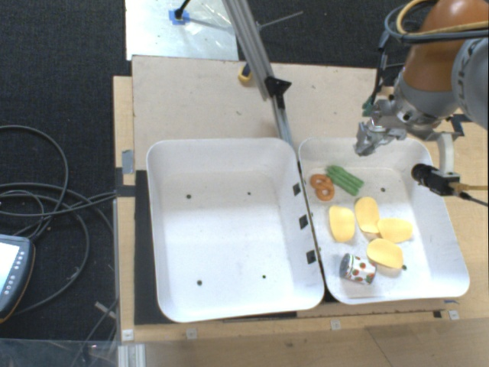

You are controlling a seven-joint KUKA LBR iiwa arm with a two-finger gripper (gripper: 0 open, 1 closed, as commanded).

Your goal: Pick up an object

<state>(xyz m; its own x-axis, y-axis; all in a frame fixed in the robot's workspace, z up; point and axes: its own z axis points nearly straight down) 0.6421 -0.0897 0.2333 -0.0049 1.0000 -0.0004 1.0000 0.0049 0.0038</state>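
The right bin (443,235) holds a green bean-like piece (344,180), an orange pretzel-shaped piece (322,186), several yellow chip-shaped pieces (370,225) and a small patterned can (357,268) lying near the front. My gripper (369,141) hangs above the bin's far edge, up and to the right of the green piece, apart from all the objects. I see nothing between its tips.
The left bin (164,205) sits beside the right one, with a black-tabbed divider edge (303,220) between them. A slanted metal pole (256,44) crosses the bench behind the bins. Cables (53,197) and a pendant (11,270) lie on the floor at left.
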